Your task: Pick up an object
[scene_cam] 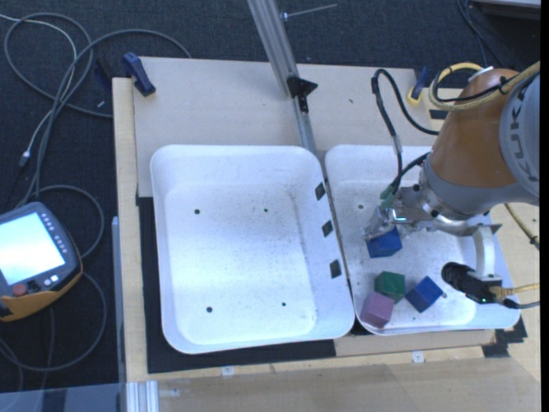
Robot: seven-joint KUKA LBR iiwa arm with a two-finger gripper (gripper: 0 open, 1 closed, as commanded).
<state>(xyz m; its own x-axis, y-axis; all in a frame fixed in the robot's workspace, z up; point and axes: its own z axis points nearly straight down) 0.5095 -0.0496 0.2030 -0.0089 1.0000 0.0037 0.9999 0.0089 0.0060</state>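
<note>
Four small blocks lie in the right bin. A blue cube sits near the bin's middle left. A green block, a second blue cube and a pink block cluster at the front. My gripper hangs from the grey and orange arm, directly over the upper edge of the first blue cube and very close to it. From this slanted view I cannot make out whether it touches or holds the cube.
The left bin stands beside the right one, with a shared ridge carrying black clips. A metal pole slants across the back. A black cable loops to the wrist. The pendant lies at far left.
</note>
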